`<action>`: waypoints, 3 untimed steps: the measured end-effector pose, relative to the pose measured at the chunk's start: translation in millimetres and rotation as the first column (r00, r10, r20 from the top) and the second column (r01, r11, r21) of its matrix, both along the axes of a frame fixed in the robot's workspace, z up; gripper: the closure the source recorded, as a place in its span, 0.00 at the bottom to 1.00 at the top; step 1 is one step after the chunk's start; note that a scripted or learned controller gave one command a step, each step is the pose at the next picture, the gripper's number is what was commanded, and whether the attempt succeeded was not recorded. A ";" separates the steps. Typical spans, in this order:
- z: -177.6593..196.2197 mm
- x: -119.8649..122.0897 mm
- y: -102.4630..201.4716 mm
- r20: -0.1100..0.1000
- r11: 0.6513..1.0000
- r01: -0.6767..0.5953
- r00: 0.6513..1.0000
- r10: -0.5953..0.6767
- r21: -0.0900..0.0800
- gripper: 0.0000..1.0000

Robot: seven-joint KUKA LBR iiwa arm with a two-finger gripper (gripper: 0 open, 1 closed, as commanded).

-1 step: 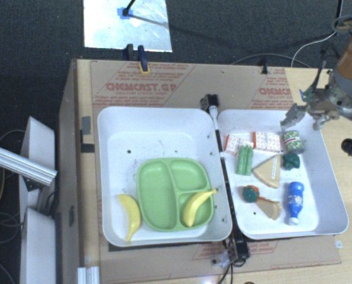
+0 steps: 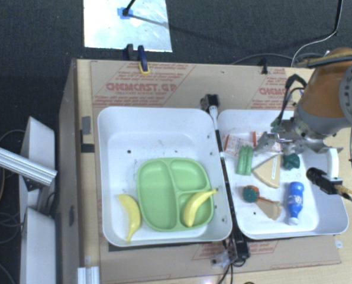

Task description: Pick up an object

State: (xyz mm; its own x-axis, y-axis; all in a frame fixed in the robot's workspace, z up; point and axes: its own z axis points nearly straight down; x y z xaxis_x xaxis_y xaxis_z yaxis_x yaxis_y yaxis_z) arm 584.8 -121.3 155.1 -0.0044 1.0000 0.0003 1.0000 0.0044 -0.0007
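Fig. Bench w/ two white bins; landmark = the divider rim [image 2: 218,152] where the bins meet.

Left bin [image 2: 113,176], left of the divider: green compartment plate [image 2: 164,203] near centre, one banana [image 2: 196,206] lying across its lower right section, just beside the divider; a second banana [image 2: 129,215] off the plate's left edge, on the bin floor.

Right bin [image 2: 335,218], right of the divider: arm [image 2: 332,93] reaches in over the far right corner. Gripper [image 2: 277,139] sits low above the upper part of this bin; how far the pincer is parted can't be told, and nothing is seen between its tips.

Candidate objs., right of the divider: cream wedge [image 2: 267,173], blue bottle [image 2: 294,201], green block [image 2: 244,160] nearest the divider, teal piece [image 2: 291,161] furthest, small teal-and-red item [image 2: 250,193] w/ tan piece [image 2: 271,209].

Step judged: approach/descent, no grasp yet. Next move prob. calls for settling on one obj., likely the wedge or teal piece just below the gripper, centring over it, then closing w/o nudging neighbours.
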 end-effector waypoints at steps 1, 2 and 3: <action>-43.0 -47.4 27.7 0.000 1.000 0.003 1.000 -0.003 0.000 0.00; -66.2 3.3 29.6 0.011 1.000 0.002 1.000 -0.002 -0.002 0.00; -65.6 -43.8 35.9 0.019 1.000 0.002 1.000 -0.002 -0.006 0.00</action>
State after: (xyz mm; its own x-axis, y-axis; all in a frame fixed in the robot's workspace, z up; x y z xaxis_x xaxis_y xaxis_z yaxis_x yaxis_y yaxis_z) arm 541.0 -85.4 89.5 -0.0020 1.0000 -0.0054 0.9998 0.0021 0.0178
